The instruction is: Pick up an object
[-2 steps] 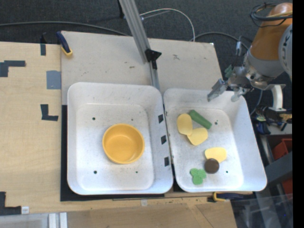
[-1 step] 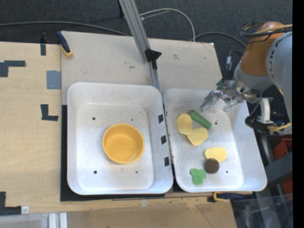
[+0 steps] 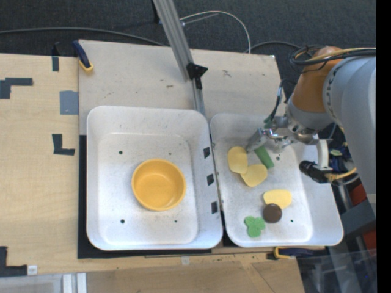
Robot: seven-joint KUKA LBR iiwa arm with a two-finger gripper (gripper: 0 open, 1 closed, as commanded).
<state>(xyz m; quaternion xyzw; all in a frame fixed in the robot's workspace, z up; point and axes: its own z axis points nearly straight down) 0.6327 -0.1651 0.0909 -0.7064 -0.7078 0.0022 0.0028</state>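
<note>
The two-finger gripper [image 3: 264,144], grip state unclear, hangs over a small green stick-shaped piece [image 3: 264,158], likely light, rigid, best pinched across its narrow sides.

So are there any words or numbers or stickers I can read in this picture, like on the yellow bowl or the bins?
No text can be read anywhere.
The yellow bowl is plain.
The left bin and the right bin show only dark specks and small marks, not letters.
The dark tape pieces on the bench are shapes, not writing.
The gripper and the arm carry no label clear enough to read.
</note>
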